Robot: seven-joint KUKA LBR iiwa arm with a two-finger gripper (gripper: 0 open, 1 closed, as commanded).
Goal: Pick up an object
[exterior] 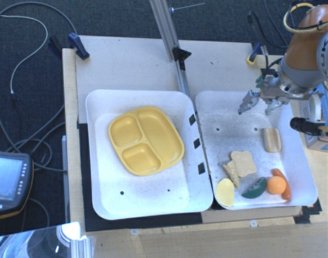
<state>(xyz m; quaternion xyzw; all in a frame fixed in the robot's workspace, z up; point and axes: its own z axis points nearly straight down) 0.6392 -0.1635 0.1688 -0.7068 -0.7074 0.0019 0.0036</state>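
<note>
So we've got the gripper (pixel 259 105) hanging over the far end of the right bin (pixel 228 112), fingers spread apart with nothing between them. It's well clear of all the food stuff, which sits down at the near end of that bin.

Going big to small: the left bin (pixel 99 198) holds a yellow divided plate (pixel 146 140), three compartments, sitting a bit toward the far side. In the right bin we see a tan bread roll (pixel 271 140) near the right wall, closest thing to the gripper. Nearer to us are the toast slices (pixel 240 166), a pale yellow round piece (pixel 225 192) by the near-left corner, a dark green wedge (pixel 253 189), an orange (pixel 276 185) touching it, and a small carrot (pixel 282 181) running behind the orange.
</note>
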